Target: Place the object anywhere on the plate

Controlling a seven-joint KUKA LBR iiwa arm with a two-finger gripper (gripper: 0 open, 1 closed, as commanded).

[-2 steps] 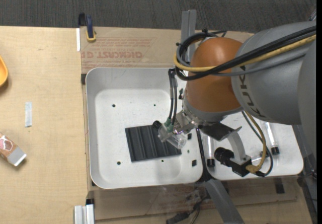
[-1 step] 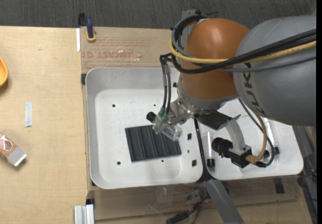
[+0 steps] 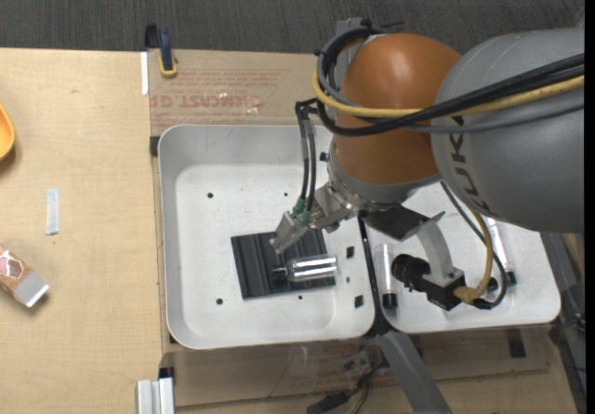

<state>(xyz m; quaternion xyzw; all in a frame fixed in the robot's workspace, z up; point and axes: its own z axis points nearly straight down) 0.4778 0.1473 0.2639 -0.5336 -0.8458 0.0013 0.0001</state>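
A black ridged plate (image 3: 265,265) lies flat in the left white bin (image 3: 186,217), toward its front right. A shiny silver cylinder (image 3: 313,268) rests on its side on the right part of the plate. My gripper (image 3: 294,232) hangs just above the plate's upper right corner, slanting down to the left, very close to the cylinder's upper left end. Whether it touches the cylinder cannot be told. The orange and grey wrist hides the bin's back right corner.
The right white bin (image 3: 530,305) lies under the arm, split from the left bin by a narrow rim (image 3: 369,282). On the bench at left lie a small grey strip (image 3: 52,211), a wrapped packet (image 3: 20,277) and an orange thing (image 3: 4,131) at the edge.
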